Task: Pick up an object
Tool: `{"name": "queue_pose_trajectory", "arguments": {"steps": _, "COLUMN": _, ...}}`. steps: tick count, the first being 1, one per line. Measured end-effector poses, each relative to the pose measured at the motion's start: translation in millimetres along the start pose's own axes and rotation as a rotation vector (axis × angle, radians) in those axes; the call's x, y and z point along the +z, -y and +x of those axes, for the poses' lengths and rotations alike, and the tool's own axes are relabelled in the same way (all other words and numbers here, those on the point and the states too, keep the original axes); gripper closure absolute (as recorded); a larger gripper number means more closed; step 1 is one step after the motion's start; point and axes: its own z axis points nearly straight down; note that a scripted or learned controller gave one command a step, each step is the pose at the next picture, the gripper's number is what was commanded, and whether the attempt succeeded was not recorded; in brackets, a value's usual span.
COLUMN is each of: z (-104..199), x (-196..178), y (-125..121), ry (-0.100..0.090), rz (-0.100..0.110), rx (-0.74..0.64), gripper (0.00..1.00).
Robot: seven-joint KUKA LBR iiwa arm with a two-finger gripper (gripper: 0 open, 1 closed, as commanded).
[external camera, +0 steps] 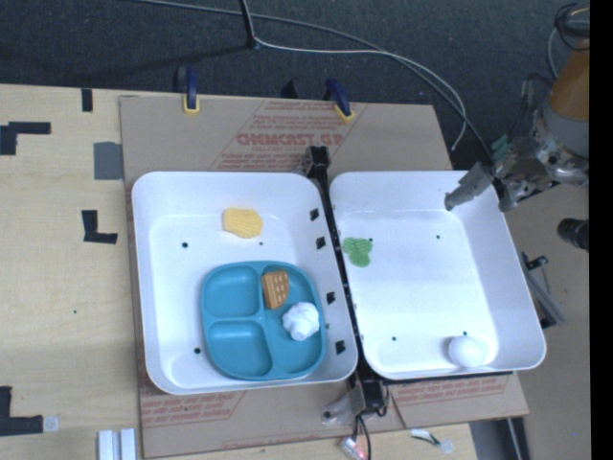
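Setting: a robotics lab or test cell, as we read it. Evidence we list: a pale wooden surface [57, 286] marked with strips of black tape [94, 228]; a printed cardboard sheet [278, 137] held down by blue and yellow clamps [191, 92]; two shallow white bins [153, 209] set side by side on it; thin cables [287, 38] trailing over dark carpet [383, 8]; a grey arm with an orange band [565, 94] at the right. We also log toy food and a blue divided tray [235, 338].
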Motion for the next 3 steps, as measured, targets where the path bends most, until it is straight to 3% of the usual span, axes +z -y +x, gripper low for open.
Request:
{"name": "queue_pose_trajectory", "arguments": {"steps": 1, "z": 0.2, "x": -2.9, "y": -0.9, "ry": 0.001, "rz": -0.005, "rx": -0.001, "gripper": 0.0}}
{"name": "queue_pose_trajectory", "arguments": {"steps": 3, "z": -2.0, "x": 101.2, "y": 4.2, "ry": 0.0, "rz": 0.0, "rx": 0.0, "gripper": 0.0}}
